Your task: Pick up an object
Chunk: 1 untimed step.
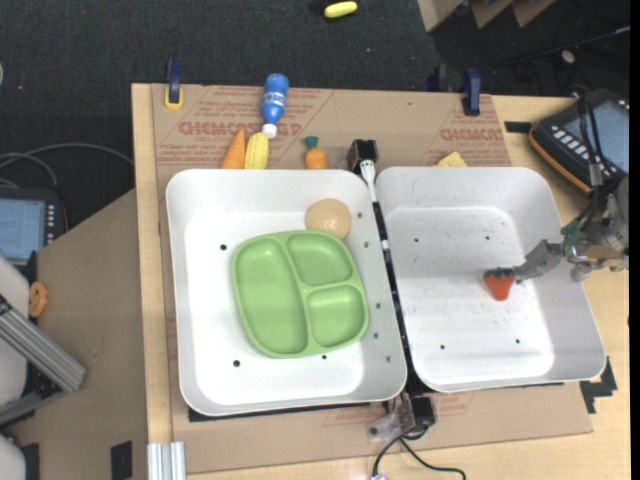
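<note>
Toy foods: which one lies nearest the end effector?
The small red-orange toy in the right bin, just off the end effector. The beige round one sits in the left bin; the others lie behind the bins.

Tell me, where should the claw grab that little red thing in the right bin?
Probably around the middle of the small red object, its widest visible part, one finger on each side. It lies low on the flat floor of the right bin, apart from the walls, so coming straight down from above looks best. The claw is already close beside it, on its right. Its exact shape is too small to tell.
</note>
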Each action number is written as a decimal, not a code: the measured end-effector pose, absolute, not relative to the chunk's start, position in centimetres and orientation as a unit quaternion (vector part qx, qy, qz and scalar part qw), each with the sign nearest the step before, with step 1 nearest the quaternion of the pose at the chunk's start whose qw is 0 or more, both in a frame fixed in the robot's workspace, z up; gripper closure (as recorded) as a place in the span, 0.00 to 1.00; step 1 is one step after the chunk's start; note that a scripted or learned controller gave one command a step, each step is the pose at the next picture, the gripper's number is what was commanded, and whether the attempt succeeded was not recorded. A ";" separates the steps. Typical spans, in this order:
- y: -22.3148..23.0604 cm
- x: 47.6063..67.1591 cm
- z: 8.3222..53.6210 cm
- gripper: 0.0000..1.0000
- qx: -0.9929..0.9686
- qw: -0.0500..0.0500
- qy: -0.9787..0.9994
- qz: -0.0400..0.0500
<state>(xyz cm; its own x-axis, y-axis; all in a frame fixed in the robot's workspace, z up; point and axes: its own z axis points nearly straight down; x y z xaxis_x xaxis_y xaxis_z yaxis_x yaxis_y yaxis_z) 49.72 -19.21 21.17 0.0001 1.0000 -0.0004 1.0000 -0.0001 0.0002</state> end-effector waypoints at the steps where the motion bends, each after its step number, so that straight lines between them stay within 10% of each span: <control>1: -20.5 53.8 7.8 0.00 0.707 -0.001 0.708 -0.001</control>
